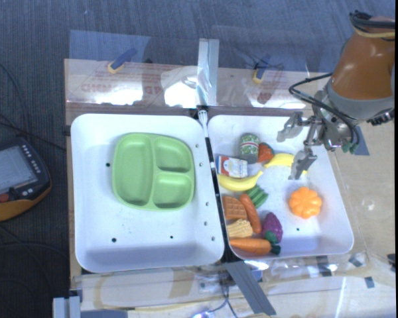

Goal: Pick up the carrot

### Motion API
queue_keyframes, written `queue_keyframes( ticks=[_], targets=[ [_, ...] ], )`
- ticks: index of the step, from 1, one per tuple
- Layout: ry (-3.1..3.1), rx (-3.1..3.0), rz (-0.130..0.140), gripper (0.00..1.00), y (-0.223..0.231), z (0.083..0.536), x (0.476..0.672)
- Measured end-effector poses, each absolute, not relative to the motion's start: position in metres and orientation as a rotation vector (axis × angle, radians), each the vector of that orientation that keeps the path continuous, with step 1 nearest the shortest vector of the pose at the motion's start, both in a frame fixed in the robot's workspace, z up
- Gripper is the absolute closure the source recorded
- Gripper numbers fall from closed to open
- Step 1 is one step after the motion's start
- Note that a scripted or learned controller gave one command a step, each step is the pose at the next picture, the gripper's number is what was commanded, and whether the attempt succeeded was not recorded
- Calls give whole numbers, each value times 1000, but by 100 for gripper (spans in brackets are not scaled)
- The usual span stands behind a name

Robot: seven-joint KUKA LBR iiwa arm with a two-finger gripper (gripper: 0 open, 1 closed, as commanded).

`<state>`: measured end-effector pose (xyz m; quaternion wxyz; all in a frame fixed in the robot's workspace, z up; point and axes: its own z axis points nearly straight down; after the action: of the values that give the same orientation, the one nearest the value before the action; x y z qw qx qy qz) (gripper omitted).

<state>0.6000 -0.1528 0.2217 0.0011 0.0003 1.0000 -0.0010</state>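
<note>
the arm (365, 58) comes in from the right, its orange band sitting above the wrist at the upper right corner of the right bin (331, 244). the gripper (297, 144) hangs over the upper right part of that bin with its two fingers spread wide and nothing between them; one finger (288, 126) points toward the top of the bin, the other finger (302, 162) reaches lower, its tip just beside the right end of a small yellow piece (278, 159).

the carrot (250, 246) lies flat along the bottom edge of the right bin, orange with a green stub at its right end, well apart from the gripper. just above it sit a pale yellow ridged piece (239, 228) and a brown waffle-like piece (233, 208), with a slim orange sausage-like piece (252, 212) slanting beside them. a purple eggplant-like toy (272, 226) stands just to the right of the carrot's upper side. a banana (239, 183) curves across the left-middle of the bin, with a small white and red packet (235, 167) touching it above and a green ridged item (257, 196) below it. a round green can-like thing (249, 144) and a small red-orange piece (265, 154) sit near the top. an orange pumpkin (305, 202) rests alone toward the right side.

the left bin (93, 237) holds a green divided plate (152, 171) with three compartments. a handheld controller (14, 172) lies on the floor at the left
</note>
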Motion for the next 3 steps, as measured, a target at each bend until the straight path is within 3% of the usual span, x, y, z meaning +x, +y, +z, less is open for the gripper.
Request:
queue_keyframes(
  ticks=[1, 2, 3],
  targets=[
    [3113, -393, -3, 0, -169, 94, 535],
    [3099, -388, -9, 0, -179, 91, 512],
    [3096, -392, -14, 100, -178, 103, 514]
  ],
)
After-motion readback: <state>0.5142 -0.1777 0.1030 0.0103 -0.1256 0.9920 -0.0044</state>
